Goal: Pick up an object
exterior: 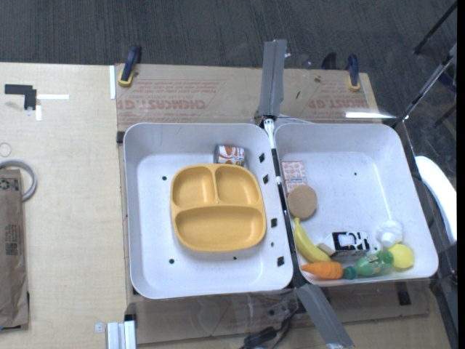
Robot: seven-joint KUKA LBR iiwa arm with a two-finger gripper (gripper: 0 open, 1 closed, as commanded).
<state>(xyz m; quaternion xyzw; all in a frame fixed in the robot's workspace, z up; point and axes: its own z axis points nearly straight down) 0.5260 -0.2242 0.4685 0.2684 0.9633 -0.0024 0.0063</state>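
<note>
Candidates crowd the right bin (363,158)'s near edge: banana (308,243), carrot (322,270), lemon (402,256), all touching or nearly. Risk: closely packed items foul a grasp. Finger state: cannot tell.

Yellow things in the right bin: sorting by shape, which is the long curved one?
The banana, along the left wall; the lemon in the near right corner is round.

Light wood counter (65,217) carries two white bins (145,217) on cardboard sheet (196,97); brown paper bag (11,246) at 9 o'clock edge.
</note>
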